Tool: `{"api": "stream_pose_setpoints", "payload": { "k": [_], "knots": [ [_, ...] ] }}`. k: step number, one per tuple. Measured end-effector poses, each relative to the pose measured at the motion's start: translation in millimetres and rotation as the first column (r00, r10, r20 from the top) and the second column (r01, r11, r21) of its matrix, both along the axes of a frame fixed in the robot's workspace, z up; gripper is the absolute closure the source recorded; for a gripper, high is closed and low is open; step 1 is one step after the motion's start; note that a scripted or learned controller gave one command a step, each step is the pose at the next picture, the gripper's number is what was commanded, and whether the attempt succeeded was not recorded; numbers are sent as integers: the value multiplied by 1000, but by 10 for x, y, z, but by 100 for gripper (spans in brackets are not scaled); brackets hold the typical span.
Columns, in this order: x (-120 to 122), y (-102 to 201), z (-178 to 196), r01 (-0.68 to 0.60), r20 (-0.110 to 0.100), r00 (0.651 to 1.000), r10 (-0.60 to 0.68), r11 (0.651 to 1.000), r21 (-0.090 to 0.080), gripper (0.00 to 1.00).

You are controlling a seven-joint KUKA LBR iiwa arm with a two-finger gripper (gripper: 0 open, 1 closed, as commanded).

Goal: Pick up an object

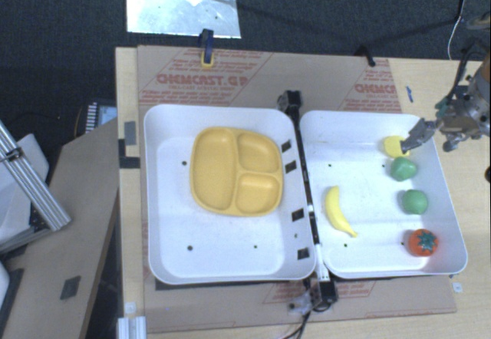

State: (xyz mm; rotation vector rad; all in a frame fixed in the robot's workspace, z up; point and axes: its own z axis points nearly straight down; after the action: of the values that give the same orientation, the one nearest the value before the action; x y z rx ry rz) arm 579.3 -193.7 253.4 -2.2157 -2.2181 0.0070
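Observation:
The right bin holds a yellow banana near its middle. Along its right side lie a small yellow fruit, two green fruits and a red-orange tomato. My gripper hovers over the bin's far right corner, just right of the yellow fruit. It is open, with one finger reaching toward that fruit and nothing between the fingers.
In the left bin lies a yellow divided plate. A black hinge strip runs between the bins. Both bins rest on a cardboard sheet with a clamp at its far edge.

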Motion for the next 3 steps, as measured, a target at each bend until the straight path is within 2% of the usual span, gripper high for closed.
{"api": "stream_pose_setpoints", "payload": {
  "k": [1,2,3],
  "knots": [
    [21,5,53,-2,9,1000,3,1000,-2,0],
    [-26,59,-390,-1,6,1000,1,1000,-1,0],
    [51,28,-966,1,5,1000,-1,1000,-1,0]
  ]
}}
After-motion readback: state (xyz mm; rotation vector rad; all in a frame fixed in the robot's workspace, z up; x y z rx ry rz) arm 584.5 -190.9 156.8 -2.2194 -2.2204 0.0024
